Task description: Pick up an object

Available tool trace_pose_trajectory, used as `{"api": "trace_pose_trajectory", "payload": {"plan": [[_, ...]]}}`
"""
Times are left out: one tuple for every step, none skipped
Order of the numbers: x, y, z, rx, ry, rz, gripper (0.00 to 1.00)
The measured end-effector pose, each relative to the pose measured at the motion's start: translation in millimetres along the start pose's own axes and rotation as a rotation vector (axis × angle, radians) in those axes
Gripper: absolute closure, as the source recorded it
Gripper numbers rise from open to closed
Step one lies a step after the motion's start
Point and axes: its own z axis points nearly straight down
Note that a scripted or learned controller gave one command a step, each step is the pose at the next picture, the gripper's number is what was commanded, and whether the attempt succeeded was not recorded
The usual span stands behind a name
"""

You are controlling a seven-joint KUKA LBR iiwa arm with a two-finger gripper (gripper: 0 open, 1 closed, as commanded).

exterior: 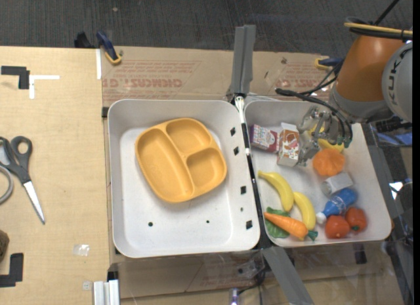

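My gripper (314, 141) hangs low in the right bin (375, 166).
Its tips sit beside a small carton (288, 146) and an orange (328, 162); how far they spread, I cannot tell.

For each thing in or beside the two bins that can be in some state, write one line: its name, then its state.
Divided plate: right way up, compartments bare, in left bin.
Two bananas: lying flat, right bin.
Carrot: lying on its side, near front wall.
Two juice cartons: lying at the back.
Orange: resting beside gripper.
Gripper: lowered into right bin, by a carton.
Scissors: closed, on the bench.
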Motion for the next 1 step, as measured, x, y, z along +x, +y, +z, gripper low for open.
{"api": "trace_pose_trajectory", "payload": {"plan": [[37.3, 18.8, 0.6, 0.000, 0.003, 0.045, 0.00]]}}
